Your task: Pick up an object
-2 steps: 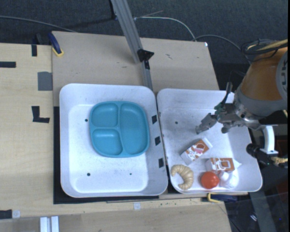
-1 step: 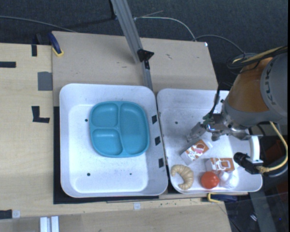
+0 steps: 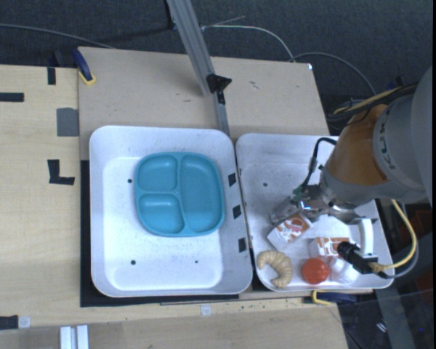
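My gripper [image 3: 289,211] hangs low in the right bin [image 3: 265,158], its metal fingers just above a white and orange packet [image 3: 288,230]. A tan croissant [image 3: 277,266] lies at the bin's front left. Beside it sit a red tomato [image 3: 315,270] and a second white and orange packet [image 3: 333,248]. The grey arm with its orange band [image 3: 360,155] covers the right side of the bin. I see nothing held between the fingers.
The left bin [image 3: 109,217] holds a blue divided plate [image 3: 180,193]. A metal bar [image 3: 192,35] slants down to the bins' shared rear edge. Cables run along the right side of the bench.
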`<state>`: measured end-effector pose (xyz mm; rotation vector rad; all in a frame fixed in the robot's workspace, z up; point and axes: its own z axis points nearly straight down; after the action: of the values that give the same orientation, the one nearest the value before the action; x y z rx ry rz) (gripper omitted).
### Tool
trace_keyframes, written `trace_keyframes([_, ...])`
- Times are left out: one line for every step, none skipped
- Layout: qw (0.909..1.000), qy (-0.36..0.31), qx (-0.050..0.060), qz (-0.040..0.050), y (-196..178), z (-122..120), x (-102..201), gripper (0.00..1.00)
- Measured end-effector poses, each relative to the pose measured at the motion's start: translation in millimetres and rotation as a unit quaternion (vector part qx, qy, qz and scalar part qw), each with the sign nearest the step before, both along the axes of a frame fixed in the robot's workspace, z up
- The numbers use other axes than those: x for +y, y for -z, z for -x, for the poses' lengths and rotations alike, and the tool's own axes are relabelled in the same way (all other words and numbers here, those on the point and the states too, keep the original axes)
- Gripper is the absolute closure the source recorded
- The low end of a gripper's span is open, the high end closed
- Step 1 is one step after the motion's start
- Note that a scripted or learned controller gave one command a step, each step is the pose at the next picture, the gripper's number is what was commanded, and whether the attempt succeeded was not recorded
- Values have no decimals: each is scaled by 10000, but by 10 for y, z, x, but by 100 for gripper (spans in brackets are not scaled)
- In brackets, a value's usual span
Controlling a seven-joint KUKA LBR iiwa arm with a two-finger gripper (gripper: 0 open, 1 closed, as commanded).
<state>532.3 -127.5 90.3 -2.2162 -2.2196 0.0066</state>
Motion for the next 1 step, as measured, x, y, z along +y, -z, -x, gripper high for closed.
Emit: trace_keyframes([10000, -5, -11, -3, -125, -9, 4, 100])
